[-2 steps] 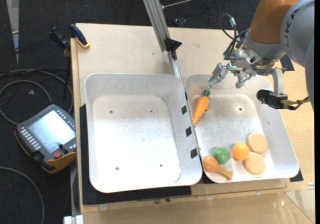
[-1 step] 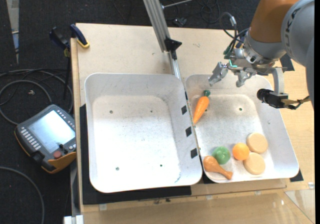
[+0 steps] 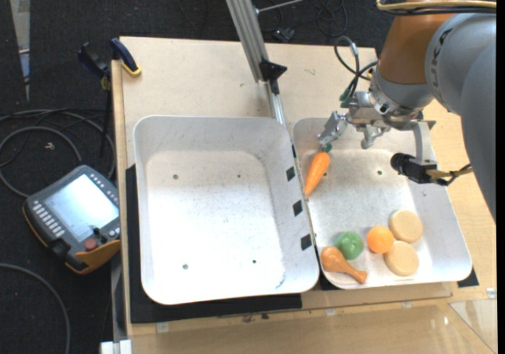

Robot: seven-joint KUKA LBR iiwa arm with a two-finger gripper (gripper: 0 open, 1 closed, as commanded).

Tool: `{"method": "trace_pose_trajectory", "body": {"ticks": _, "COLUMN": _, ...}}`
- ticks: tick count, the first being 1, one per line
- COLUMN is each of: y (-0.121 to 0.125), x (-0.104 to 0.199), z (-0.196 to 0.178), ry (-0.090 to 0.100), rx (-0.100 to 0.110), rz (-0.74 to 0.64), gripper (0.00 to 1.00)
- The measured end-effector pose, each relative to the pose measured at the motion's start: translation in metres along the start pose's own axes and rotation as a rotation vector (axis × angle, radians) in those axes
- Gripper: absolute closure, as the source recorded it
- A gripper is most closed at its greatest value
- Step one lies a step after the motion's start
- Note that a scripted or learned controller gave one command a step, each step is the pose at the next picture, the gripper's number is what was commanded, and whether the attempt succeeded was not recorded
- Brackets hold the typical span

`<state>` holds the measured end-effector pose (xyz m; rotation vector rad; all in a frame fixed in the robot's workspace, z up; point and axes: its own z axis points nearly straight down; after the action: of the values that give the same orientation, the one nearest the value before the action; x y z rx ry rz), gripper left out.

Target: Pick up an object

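An orange toy carrot (image 3: 316, 173) with a small green top lies against the left wall of the right bin (image 3: 442, 210), tip pointing down. My gripper (image 3: 349, 133) hangs over the far end of that bin, just above and right of the carrot's green top. Its two fingers are spread apart with nothing between them. The left fingertip (image 3: 331, 130) sits close to the carrot's top; I cannot tell if they touch.
At the near end of the right bin lie a green ball (image 3: 349, 245), an orange ball (image 3: 379, 240), two beige round pieces (image 3: 406, 226) and an orange drumstick-shaped toy (image 3: 342, 263). The left bin (image 3: 158, 139) adjoins. A metal rail (image 3: 245, 21) slants over the bench.
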<state>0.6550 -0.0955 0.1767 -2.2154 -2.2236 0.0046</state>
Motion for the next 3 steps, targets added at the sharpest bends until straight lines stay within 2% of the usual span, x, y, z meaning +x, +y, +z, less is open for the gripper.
{"method": "trace_pose_trajectory", "body": {"ticks": 1, "y": -0.004, "x": -0.005, "z": 0.062, "ry": 0.0, "rx": 0.002, "rz": 0.005, "gripper": 0.0}}
{"method": "trace_pose_trajectory", "body": {"ticks": 2, "y": -0.004, "x": -0.005, "z": 0.083, "ry": 0.0, "rx": -0.001, "rz": 0.004, "gripper": 0.0}}
{"method": "trace_pose_trajectory", "body": {"ticks": 3, "y": -0.003, "x": -0.005, "z": 0.071, "ry": 0.0, "rx": -0.005, "rz": 0.004, "gripper": 1.0}}
